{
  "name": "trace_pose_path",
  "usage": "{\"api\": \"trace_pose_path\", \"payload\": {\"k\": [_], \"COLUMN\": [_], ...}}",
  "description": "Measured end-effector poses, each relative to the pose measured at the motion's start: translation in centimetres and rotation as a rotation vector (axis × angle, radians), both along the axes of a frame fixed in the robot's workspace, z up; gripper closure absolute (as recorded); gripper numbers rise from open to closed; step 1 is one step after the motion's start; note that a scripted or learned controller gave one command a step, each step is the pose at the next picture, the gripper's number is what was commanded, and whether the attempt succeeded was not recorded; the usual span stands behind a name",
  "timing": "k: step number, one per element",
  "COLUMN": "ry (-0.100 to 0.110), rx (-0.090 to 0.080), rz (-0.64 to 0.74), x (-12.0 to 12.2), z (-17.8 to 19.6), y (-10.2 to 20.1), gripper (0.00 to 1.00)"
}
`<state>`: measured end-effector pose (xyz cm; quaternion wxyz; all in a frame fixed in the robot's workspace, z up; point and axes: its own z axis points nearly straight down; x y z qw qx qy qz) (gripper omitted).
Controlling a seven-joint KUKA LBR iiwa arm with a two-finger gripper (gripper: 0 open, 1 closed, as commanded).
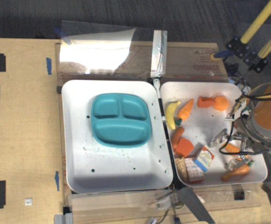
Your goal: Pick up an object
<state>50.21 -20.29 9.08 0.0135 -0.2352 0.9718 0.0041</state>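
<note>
The right white bin [198, 87] holds several toy foods. A yellow banana [171, 114] and a carrot [185, 109] lie at its left. Toward the far wall sits an orange fruit [220, 103] beside an orange piece [205, 101]. A red-orange block [184, 147], a small white-and-blue carton [204, 158] and a brown packet [193, 170] lie near the front. Another carrot [235, 171] rests at the front right. My gripper [227, 140] is low in the bin's right half, just above a small orange item [232, 148]. The arm's orange band [268, 116] is at the right edge.
The left white bin [74, 125] carries a teal divided plate [121, 119]. A clear plastic sheet [98, 50] and a taped strip [159, 52] lie behind the bins. Yellow rods with black clamps [252, 31] stand at the back right. Cables trail around the wrist.
</note>
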Motion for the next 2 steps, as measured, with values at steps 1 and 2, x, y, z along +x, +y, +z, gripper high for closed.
{"api": "trace_pose_path", "payload": {"k": [1, 2], "ry": [-0.001, 0.0], "rx": [0.002, 0.001], "rz": [0.037, 0.067], "x": [-0.12, -0.26], "z": [0.0, 0.03], "y": [-0.26, -0.22], "gripper": [0.0, 0.0]}}
